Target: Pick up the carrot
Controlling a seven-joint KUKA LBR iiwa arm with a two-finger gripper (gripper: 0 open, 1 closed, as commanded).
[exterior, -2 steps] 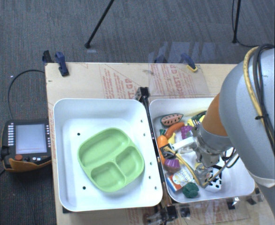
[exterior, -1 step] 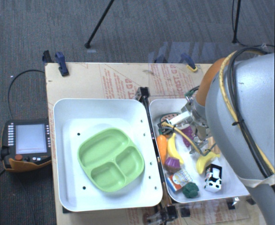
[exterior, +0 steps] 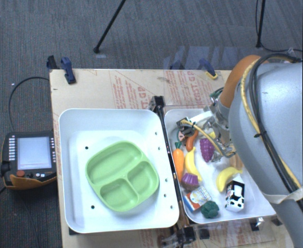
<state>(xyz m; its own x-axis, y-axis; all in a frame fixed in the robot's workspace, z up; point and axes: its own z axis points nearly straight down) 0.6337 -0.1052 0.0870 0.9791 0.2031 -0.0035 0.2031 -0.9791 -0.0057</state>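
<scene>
The carrot (exterior: 178, 163) is orange with a green top and lies along the left wall of the right bin (exterior: 260, 206), pointing toward the front. My gripper (exterior: 212, 136) hangs over the back middle of that bin, to the right of the carrot and a little behind it. It is close above a purple bunch of grapes (exterior: 207, 149) and a small orange-red piece (exterior: 193, 140). I see nothing held in it.
The right bin also holds two bananas (exterior: 191, 162) (exterior: 226, 177), a purple toy (exterior: 189, 180), a printed packet (exterior: 198, 196), a broccoli (exterior: 210, 209) and a cow-patterned carton (exterior: 235, 196). The left bin (exterior: 69, 138) holds a green divided plate (exterior: 122, 175).
</scene>
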